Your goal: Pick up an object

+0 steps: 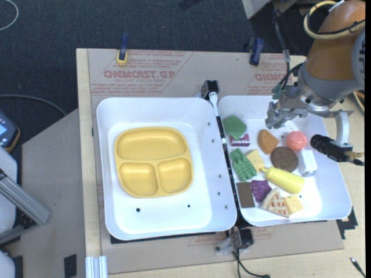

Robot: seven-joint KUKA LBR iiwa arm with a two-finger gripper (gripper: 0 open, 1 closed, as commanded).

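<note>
The right bin holds several toy foods. Among them are a green leaf piece, an orange bread roll, a pink ball, a brown patty and a yellow squash. There are also purple grapes, a brown bar and a waffle slice. My gripper hangs over the far part of this bin, just beyond the roll and the pink ball. Nothing shows in its grasp.
The left bin carries a yellow three-compartment tray. A black cylindrical part juts over the right bin's right side, next to a white cylinder. Clamps sit on the board's far edge.
</note>
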